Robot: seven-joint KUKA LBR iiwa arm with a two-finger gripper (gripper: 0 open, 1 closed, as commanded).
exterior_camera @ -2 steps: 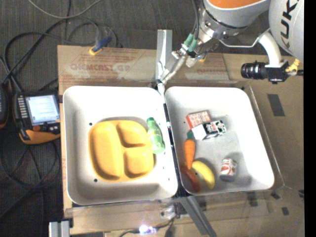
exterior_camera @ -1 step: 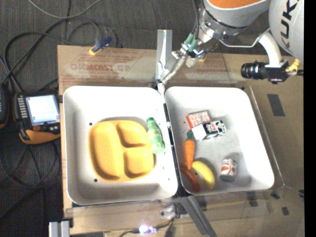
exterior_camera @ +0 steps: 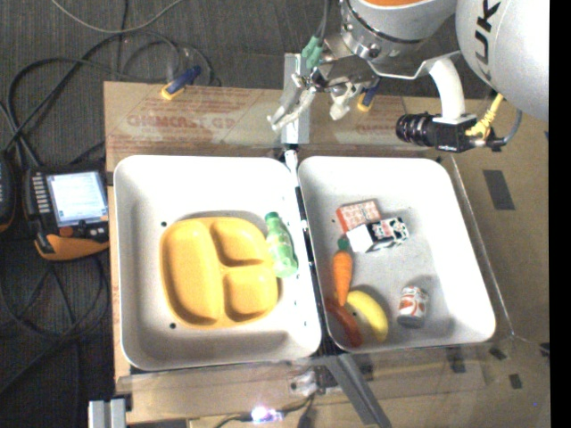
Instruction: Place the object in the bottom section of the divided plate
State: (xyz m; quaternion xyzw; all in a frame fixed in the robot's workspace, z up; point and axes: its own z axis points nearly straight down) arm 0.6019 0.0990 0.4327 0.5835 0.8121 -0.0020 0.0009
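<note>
Two shallow white bins found side by side on the bench, the left bin (exterior_camera: 134,239) holding a yellow divided plate (exterior_camera: 192,275) and the right bin (exterior_camera: 455,230) holding a scatter of small things. Made out three compartments in the plate: one large along its left side and two smaller ones stacked on its right. Spotted a pale green bottle (exterior_camera: 280,243) lying along the plate's right rim, beside the upper right compartment, partly over the rim and close to the bin wall that divides the two bins; not inside the lower compartment. Saw the arm (exterior_camera: 401,3) reaching in at the top of the view, grey with its orange band, well above the bins' far edge. Placed the gripper (exterior_camera: 299,105) over the cardboard-coloured bench top just beyond the seam between the bins, well apart from the bottle and the plate, with nothing visibly in it. Could not tell whether the claw was open or closed from this angle. Noted in the right bin a red-and-white box (exterior_camera: 359,213) touching a black-and-white carton (exterior_camera: 385,233), an orange carrot (exterior_camera: 343,273) just below them, a yellow fruit (exterior_camera: 369,315) at the carrot's lower end with a reddish-brown piece (exterior_camera: 343,322) beside it, and a small red-and-white can (exterior_camera: 411,302) near the fruit. Picked out a small screen device (exterior_camera: 75,196) off the bench to the left.
</note>
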